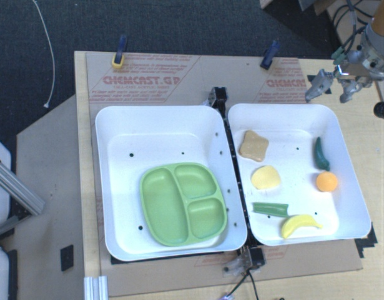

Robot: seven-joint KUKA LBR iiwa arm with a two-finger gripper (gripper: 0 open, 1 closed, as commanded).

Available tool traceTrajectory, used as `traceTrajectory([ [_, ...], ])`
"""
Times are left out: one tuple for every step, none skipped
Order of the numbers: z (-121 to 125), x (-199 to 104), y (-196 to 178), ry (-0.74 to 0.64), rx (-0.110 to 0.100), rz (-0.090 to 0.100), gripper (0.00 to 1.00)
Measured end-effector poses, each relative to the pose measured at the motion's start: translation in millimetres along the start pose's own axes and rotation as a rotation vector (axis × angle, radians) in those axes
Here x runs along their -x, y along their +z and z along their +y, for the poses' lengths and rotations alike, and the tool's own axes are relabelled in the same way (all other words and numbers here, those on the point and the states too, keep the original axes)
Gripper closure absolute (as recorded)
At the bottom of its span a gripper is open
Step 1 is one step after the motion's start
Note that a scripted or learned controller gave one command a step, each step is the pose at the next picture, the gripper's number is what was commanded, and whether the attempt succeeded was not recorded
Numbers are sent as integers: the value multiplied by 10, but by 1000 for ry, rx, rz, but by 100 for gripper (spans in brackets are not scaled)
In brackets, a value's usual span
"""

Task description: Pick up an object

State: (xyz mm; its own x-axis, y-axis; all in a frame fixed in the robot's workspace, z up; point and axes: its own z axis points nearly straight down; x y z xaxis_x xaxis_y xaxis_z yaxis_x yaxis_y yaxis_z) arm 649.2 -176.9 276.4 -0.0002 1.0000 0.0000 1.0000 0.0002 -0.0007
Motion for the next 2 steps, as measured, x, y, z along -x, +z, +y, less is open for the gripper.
traceTrajectory([
  [-17, 24, 622, 1, -4, 1, 0],
  [-21, -23, 1258, -1, -7, 2, 0],
])
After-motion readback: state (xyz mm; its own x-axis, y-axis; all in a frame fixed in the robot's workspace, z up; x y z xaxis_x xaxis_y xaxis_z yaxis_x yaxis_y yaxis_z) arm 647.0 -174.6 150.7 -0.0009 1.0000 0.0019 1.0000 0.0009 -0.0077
